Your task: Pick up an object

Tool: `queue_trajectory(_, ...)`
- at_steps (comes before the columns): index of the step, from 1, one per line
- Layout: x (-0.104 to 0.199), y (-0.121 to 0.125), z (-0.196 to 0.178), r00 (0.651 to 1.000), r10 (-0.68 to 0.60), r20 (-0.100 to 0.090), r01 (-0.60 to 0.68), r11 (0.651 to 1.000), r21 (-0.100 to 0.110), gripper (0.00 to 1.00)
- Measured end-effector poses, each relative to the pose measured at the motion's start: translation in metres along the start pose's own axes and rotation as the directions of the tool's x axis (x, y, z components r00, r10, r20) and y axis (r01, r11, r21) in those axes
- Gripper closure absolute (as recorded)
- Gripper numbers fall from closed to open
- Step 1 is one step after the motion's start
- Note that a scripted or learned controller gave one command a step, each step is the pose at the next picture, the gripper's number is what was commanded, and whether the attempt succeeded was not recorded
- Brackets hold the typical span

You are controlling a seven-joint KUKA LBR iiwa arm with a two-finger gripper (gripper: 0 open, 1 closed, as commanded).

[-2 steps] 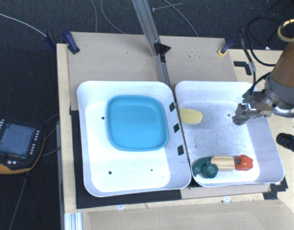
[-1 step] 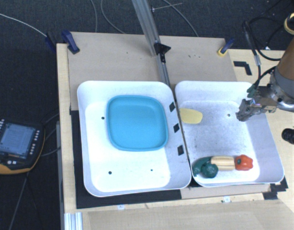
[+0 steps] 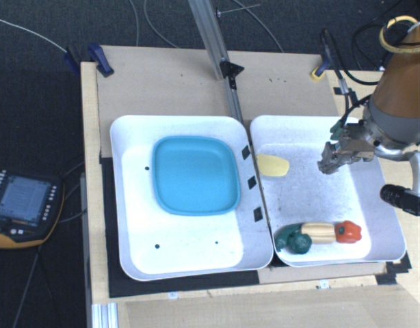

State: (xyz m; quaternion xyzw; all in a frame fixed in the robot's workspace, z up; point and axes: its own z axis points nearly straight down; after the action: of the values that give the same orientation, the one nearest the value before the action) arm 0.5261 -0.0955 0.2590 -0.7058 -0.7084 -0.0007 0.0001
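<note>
Grey gripper (image 3: 331, 161) hangs over the right bin (image 3: 381, 203), near its far edge. Can't tell its state. Toys sit by the near edge: green one (image 3: 293, 240), tan stick (image 3: 318, 232), red one (image 3: 347, 231). Go slow & straight down on one toy.

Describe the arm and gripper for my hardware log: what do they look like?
The arm is a thick rounded body, orange-brown above and grey towards the wrist. Its gripper is a small dark grey metal assembly with black cables running along the wrist. Finer markings are too blurred to read.
</note>
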Motion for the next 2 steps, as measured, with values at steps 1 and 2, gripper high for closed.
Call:
queue_trajectory(1,0.056,-0.008,0.011,1.0,-0.001,0.0,0.001,1.0,0.001,1.0)
queue_trajectory(2,0.101,-0.007,0.022,1.0,0.0,0.0,0.0,1.0,0.002,1.0)
